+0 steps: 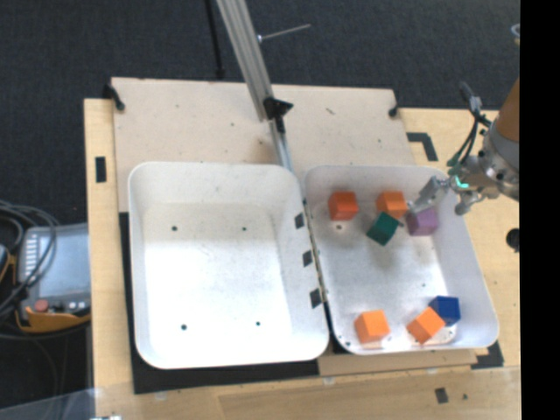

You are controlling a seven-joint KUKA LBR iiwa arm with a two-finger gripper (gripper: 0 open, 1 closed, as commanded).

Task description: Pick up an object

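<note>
The right bin (398,274) holds several small blocks. Near its far side lie an orange block (343,205), a second orange block (391,203), a green block (382,229) and a purple block (423,220). At the near edge sit two more orange blocks (372,326) (426,325) and a blue block (446,308). My gripper (444,199) hangs at the bin's far right corner, open, with nothing between its fingers. Its left finger (427,193) reaches just above the purple block.
The left bin (219,261) stands beside the right one. A slanted metal pole (249,51) rises from the gap between the bins at the back. A box with cables (48,274) sits off the bench's left edge.
</note>
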